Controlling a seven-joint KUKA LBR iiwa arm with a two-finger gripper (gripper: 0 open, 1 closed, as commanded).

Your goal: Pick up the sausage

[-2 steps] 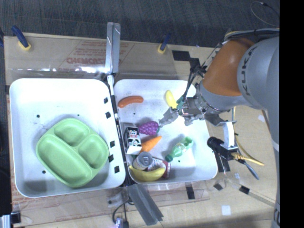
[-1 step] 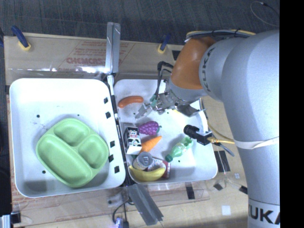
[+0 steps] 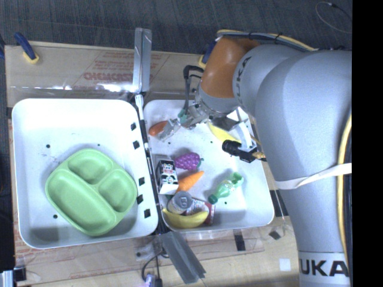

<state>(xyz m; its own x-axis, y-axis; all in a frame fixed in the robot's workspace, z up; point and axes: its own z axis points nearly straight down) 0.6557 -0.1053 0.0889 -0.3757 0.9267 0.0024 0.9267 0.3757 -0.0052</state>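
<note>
Orange-brown, the sausage (image 3: pixel 158 128) lies at the right bin's (image 3: pixel 257 214) upper-left corner, touching our gripper (image 3: pixel 175 125). We cannot tell the jaws' state. We should straddle it across its width, clear of the wall, before closing.

Dark ribbed floor (image 3: pixel 90 11) behind and left of the jaws. Brown cardboard sheet (image 3: pixel 90 64) with red print across the bench, blue clip (image 3: pixel 26 46) far left.

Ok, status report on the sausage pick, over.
Claw low in right bin, upper left corner. Sausage lying right at its tip, grip unconfirmed. Grapes and carrot nearby, not blocking.
</note>
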